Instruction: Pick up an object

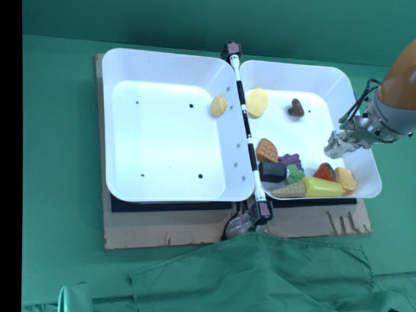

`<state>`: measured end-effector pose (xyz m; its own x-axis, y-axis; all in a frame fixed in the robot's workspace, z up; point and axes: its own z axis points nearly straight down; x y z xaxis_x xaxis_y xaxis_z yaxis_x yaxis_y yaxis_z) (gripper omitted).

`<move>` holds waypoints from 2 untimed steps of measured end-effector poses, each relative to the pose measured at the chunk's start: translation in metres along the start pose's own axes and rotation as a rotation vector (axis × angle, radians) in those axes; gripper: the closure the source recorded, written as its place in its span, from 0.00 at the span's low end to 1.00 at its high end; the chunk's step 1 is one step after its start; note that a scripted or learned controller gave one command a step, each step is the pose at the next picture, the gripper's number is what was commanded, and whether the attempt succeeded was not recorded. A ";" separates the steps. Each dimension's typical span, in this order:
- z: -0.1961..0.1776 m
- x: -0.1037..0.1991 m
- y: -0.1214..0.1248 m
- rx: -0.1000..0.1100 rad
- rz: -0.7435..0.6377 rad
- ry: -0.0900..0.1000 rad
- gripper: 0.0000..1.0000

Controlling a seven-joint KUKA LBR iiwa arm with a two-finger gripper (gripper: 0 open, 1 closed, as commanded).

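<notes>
Gripper (pixel 335 146), fingers' spread not discernible, nothing visibly held, above right bin (pixel 338 80); red toy (pixel 324 171) and orange toy (pixel 346 179) just below, yellow toy (pixel 321 187) touching both: risk of crowded neighbours and near wall blocking a clean close.

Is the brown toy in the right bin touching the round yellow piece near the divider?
Apart. The camera view shows bare white floor between the brown toy and the yellow piece.
</notes>
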<state>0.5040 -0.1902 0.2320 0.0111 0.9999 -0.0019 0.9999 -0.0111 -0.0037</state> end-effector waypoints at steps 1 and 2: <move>0.041 0.005 0.096 -0.012 -0.012 -0.002 1.00; 0.026 0.003 0.094 -0.016 -0.006 -0.004 1.00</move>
<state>0.5976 -0.1881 0.2059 0.0050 1.0000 -0.0059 0.9999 -0.0049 0.0126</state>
